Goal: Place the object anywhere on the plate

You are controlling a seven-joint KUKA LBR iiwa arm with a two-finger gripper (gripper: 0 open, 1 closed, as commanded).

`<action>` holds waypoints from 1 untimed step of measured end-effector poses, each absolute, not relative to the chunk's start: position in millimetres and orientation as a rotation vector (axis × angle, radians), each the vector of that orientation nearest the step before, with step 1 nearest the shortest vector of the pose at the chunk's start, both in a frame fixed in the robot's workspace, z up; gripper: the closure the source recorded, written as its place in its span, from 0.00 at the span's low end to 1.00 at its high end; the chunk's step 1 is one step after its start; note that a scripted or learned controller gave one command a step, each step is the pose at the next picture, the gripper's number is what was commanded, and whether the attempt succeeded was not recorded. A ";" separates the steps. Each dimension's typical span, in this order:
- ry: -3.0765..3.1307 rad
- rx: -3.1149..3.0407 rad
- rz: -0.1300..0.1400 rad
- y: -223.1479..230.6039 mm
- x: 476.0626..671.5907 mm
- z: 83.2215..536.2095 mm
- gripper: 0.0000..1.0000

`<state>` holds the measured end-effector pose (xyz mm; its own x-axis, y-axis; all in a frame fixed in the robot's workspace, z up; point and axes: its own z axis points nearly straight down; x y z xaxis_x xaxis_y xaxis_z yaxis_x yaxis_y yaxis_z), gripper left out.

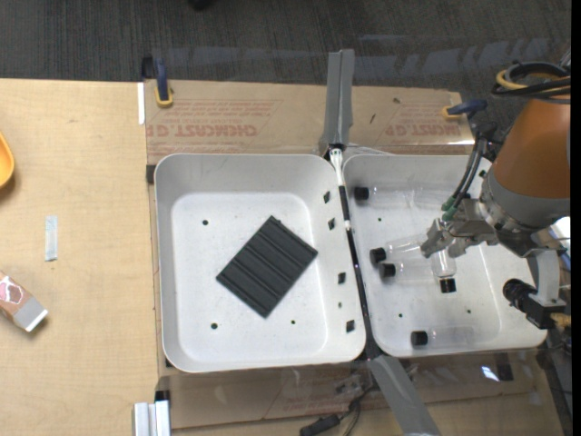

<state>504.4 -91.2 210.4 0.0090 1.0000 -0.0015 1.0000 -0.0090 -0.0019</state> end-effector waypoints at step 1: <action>-2.077 -2.355 0.007 -45.0 577.0 190.2 1.00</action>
<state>577.0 -45.0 190.2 0.1249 0.9922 -0.0025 0.9922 -0.1249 -0.0037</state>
